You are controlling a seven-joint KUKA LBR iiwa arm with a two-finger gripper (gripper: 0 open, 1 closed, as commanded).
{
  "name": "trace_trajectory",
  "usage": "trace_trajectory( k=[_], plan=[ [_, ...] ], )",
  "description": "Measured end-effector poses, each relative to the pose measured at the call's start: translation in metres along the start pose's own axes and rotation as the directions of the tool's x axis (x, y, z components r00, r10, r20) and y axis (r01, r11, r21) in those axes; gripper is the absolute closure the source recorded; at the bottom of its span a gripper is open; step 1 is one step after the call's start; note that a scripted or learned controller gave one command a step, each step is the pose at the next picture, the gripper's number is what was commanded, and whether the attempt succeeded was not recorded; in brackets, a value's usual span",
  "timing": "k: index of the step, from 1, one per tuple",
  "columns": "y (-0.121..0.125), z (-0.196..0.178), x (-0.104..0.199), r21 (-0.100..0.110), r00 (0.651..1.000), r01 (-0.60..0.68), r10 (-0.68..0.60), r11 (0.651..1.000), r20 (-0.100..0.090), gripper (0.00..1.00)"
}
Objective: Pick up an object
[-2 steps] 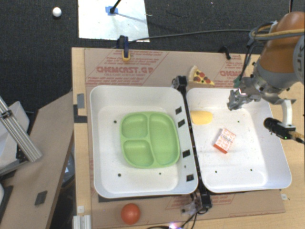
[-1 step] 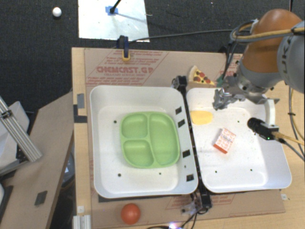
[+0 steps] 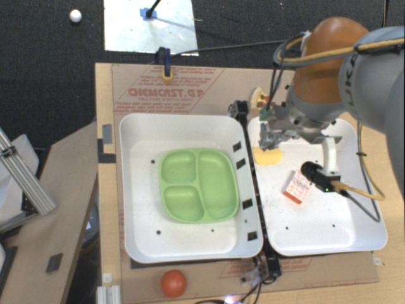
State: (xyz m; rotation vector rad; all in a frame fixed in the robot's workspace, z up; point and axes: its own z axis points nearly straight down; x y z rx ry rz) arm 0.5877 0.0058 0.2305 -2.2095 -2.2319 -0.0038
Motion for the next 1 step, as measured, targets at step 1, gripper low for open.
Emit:
trace_trajectory(
  k=[1],
  plan=[
    [-0.0167,-0.0056,0.0533,0.0,1.0,0.0,0.0,1.0,0.0,1.0]
  ],
)
